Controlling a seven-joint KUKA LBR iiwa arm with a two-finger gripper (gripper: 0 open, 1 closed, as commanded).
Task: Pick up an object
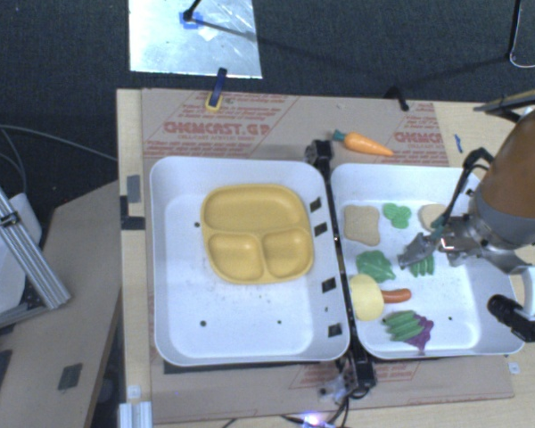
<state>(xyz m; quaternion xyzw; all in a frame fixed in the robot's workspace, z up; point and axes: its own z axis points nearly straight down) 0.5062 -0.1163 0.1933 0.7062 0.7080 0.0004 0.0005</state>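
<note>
1. My grey arm with its orange band point(526, 163) reaches in from three o'clock over the right-hand shallow white plastic bin point(464, 337), the two-finger gripper point(416, 259) low near that bin's middle.
2. I cannot tell how my gripper is set; its dark tips blur against a small green toy piece point(423, 267) directly beneath them.
3. Toy foods ring the gripper: a tan bread-shaped slice point(363, 225) at ten o'clock, a green leafy piece point(396, 213) at eleven, a pale round piece point(432, 214) at twelve.
4. A dark green leaf shape point(374, 263) lies at nine o'clock, with a pale yellow rounded fruit point(366, 298) and a small orange-red sausage shape point(397, 296) touching it at seven.
5. A green and purple bunch point(409, 327) sits at six o'clock.
6. The left-hand white bin point(174, 328) bears a yellow three-compartment plastic plate point(254, 233) at its centre.
7. An orange toy carrot with a green top point(363, 144) lies outside on the brown board point(276, 119), at twelve o'clock of the bins' shared edge.
</note>
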